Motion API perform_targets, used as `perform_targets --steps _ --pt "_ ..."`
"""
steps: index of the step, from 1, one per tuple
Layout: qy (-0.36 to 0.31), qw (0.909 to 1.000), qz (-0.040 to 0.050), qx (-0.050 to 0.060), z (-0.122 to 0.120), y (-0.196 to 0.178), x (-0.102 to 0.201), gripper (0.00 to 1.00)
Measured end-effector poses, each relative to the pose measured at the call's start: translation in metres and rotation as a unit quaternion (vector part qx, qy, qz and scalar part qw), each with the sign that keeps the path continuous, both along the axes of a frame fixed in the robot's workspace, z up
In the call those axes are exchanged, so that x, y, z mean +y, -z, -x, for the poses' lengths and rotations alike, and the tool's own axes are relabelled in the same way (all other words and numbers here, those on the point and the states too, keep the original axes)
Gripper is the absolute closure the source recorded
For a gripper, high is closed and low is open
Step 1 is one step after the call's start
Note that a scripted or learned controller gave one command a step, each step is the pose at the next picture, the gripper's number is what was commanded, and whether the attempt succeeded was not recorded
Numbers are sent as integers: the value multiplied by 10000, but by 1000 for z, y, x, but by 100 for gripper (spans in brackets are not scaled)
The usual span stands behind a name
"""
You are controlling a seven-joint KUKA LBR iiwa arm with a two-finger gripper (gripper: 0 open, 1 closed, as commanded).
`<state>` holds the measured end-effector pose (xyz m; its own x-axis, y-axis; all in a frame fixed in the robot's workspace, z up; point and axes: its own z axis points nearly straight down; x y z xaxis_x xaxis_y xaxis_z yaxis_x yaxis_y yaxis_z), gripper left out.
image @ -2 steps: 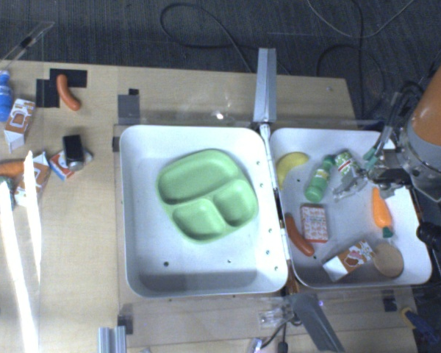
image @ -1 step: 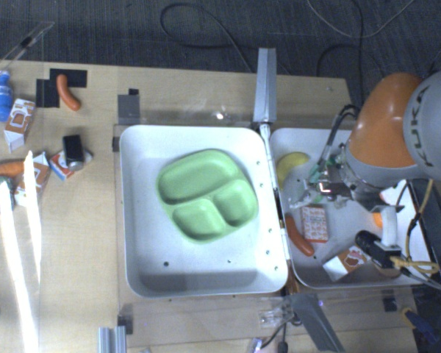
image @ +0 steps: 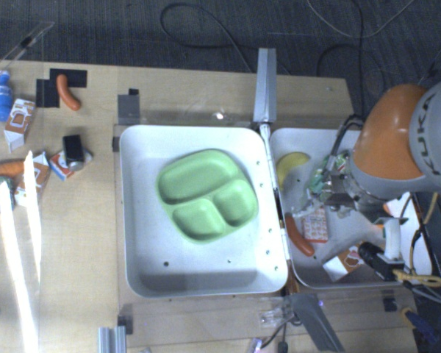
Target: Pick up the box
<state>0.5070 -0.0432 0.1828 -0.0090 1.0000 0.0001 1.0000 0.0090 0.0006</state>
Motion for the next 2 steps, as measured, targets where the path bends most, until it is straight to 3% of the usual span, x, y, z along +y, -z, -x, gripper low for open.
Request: perform_targets --steps 1,2 --pt "-71 10000 0 4 3 44 -45 0" --pt "-655 9978 29 -67 3 93 -45 0"
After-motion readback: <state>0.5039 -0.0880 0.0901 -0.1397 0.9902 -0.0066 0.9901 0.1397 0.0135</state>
